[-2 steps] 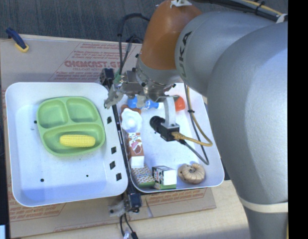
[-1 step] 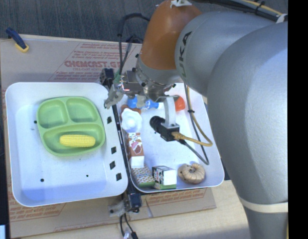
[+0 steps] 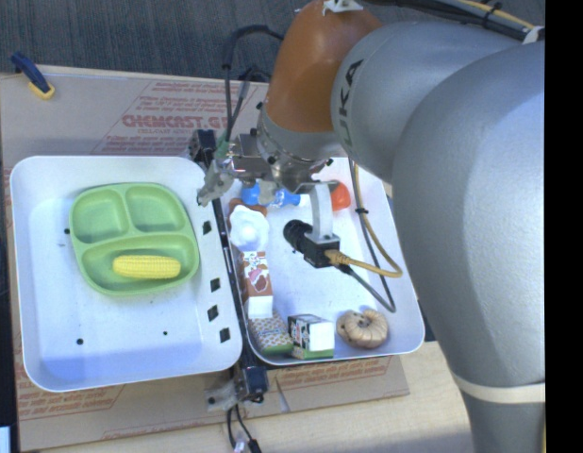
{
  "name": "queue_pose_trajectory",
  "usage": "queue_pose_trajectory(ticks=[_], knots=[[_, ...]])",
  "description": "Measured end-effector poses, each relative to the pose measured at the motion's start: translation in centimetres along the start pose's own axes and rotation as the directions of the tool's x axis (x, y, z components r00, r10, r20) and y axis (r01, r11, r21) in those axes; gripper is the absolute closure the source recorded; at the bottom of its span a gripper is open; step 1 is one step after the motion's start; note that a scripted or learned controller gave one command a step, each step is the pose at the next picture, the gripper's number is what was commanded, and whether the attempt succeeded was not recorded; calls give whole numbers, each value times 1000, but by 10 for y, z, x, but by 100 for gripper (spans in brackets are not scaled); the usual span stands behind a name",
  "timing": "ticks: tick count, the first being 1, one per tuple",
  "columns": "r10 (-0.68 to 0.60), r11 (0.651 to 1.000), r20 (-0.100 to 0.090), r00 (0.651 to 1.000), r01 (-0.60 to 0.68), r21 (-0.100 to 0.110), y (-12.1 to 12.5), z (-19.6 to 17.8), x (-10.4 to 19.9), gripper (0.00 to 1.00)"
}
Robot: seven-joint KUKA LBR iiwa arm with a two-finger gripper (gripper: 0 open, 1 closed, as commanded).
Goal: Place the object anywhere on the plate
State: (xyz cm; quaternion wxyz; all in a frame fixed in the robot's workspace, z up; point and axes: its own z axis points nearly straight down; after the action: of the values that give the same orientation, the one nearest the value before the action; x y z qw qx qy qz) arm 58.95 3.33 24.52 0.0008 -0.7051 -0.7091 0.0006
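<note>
Yellow plastic corn cob (image 3: 146,267) already lies in the near compartment of the green divided plate (image 3: 103,217) in the left white bin (image 3: 32,281), so we judge placement done, though we cannot tell how our jaws stand.

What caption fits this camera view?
Grey-and-orange robot arm reaching over right white bin; yellow corn cob on green divided plate.

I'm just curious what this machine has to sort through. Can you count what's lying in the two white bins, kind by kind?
Green divided plate: 1
Corn cob on that plate: 1
Bottle with white cap: 1
Small boxes or packets: 2
Brown bagel-like round: 1
Total: 6, plus some blue and orange pieces half hidden under the gripper, which I cannot count.
</note>
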Motion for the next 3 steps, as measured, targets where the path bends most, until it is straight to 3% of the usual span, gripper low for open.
queue_pose_trajectory(ticks=[3], knots=[[0, 1000, 0, 1000, 0, 0, 0, 0, 0, 0]])
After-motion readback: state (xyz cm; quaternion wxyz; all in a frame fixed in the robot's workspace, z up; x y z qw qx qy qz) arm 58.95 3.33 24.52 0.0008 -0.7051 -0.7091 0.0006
